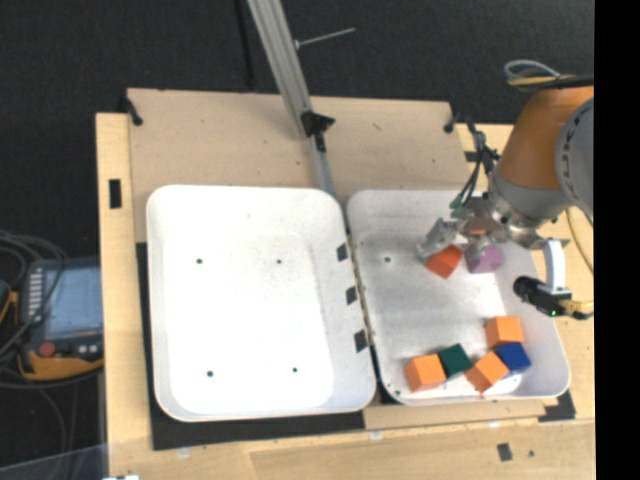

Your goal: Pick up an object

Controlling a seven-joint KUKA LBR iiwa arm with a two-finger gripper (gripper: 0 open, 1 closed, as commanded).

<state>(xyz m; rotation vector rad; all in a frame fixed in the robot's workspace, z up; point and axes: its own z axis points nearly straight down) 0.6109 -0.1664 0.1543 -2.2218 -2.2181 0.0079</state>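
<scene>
Camera view, slanted down on bench: two white bins side by side, left bin [245, 298] bare, right bin [400, 308] holding all the blocks. Arm [545, 153] in from the right, orange band above wrist, gripper [462, 240] low over upper part of right bin. Finger spread not readable from this angle; cannot tell whether anything is clamped. Red-orange block [444, 261] directly under and just left of the fingertips, touching or nearly touching them; purple block [485, 258] just beside it on the right, partly under the gripper body. Both apparently resting on bin floor, though lift-off cannot be ruled out. Judged step: grasp attempt at the pair, either descent finishing or closing about to happen; pick not confirmed. Next move likely calls for a firm close on one block alone, then a straight vertical lift, watching that the neighbour is not dragged or wedged. Risk: two blocks so close together may jam between fingers or one may squirt out. Other candidates well apart at lower right of same bin: orange block [425, 370], dark green block [455, 358], second orange block [488, 370], blue block [511, 356], third orange block [505, 329], clustered against near rim.
</scene>
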